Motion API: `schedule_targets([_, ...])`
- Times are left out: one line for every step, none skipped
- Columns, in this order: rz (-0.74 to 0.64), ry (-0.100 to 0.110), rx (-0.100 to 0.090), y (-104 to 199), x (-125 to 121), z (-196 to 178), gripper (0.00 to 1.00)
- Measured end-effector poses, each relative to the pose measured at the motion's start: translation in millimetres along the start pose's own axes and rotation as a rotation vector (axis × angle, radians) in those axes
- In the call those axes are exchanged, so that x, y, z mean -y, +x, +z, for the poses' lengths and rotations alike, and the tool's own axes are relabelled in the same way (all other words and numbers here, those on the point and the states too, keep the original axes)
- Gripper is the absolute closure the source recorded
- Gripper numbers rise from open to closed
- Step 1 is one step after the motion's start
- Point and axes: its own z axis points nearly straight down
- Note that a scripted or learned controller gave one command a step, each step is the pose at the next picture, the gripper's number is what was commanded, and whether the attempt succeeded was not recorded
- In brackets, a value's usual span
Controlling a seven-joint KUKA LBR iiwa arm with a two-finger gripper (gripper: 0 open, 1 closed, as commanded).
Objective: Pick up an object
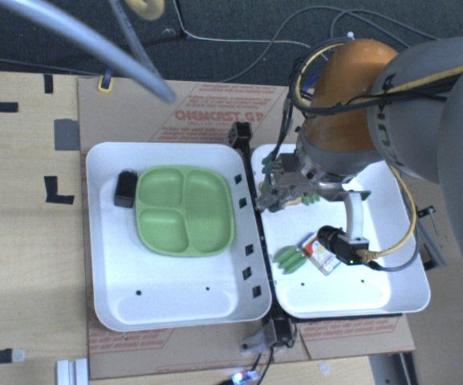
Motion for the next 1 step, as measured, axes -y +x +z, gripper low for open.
schedule_targets([0.002, 0.003, 0.002, 53.0, 2.7, 15.3, 1.0])
